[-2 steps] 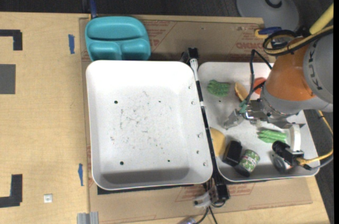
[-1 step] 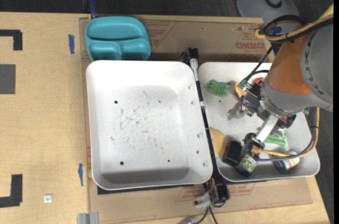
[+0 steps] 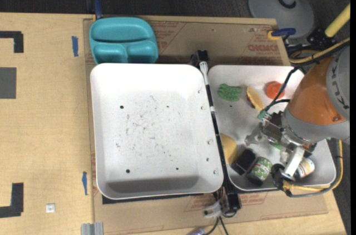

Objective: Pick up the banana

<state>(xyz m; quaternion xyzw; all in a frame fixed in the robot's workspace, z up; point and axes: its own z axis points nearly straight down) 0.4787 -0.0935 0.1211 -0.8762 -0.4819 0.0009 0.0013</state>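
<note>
A yellow curved piece that looks like the banana (image 3: 228,146) lies at the left wall of the right bin (image 3: 239,74), partly hidden under the bin's rim. My gripper (image 3: 260,135) hangs low over the middle of that bin, just right of the yellow piece and above a black block (image 3: 243,161). The grey arm with its orange band (image 3: 314,103) reaches in from the right and covers the bin's right part. I see nothing held by the gripper.
Also in the right bin: a green toy (image 3: 229,92), an orange-yellow slice (image 3: 254,98), a red-orange item (image 3: 273,88), a green can (image 3: 260,169) and a white can (image 3: 303,167). The left bin (image 3: 150,128) adjoins it. A teal tray (image 3: 123,39) sits behind.
</note>
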